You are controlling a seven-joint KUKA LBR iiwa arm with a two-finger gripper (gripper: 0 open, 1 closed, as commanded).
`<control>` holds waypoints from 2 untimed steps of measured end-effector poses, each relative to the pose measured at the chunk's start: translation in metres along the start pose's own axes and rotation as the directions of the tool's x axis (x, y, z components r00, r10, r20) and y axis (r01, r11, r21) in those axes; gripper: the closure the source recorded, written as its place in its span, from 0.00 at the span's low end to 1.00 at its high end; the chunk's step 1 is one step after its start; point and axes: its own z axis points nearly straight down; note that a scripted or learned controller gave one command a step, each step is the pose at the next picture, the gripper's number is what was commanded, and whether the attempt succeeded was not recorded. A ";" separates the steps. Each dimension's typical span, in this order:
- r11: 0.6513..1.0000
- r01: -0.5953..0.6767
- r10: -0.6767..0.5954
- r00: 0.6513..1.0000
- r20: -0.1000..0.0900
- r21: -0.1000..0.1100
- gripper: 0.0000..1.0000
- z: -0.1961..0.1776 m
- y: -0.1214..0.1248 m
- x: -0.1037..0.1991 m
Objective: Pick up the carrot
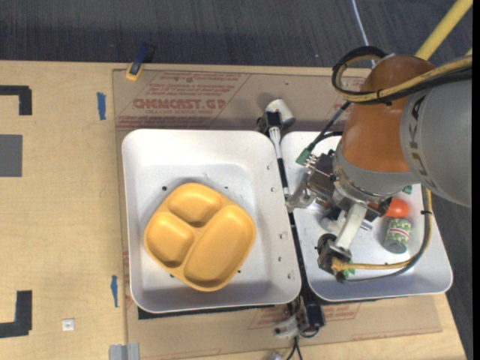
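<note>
Camera view: arm point(405, 118) hangs bent over the right bin point(436, 273); end effector point(319, 186) state cannot be told.

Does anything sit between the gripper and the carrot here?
Nothing visible does. The gripper hangs over the left half of the right bin; what looks like the carrot lies by its right wall, partly under the arm, a green-and-white thing right below it in the view.

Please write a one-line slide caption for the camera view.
KUKA arm over the right bin beside a small orange-green item; yellow divided plate in the left bin.
</note>
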 end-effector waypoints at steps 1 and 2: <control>0.999 0.036 -0.036 0.999 0.001 0.003 0.00 0.072 0.063 -0.025; 0.998 0.058 -0.058 0.998 0.000 -0.001 0.00 0.072 0.159 -0.047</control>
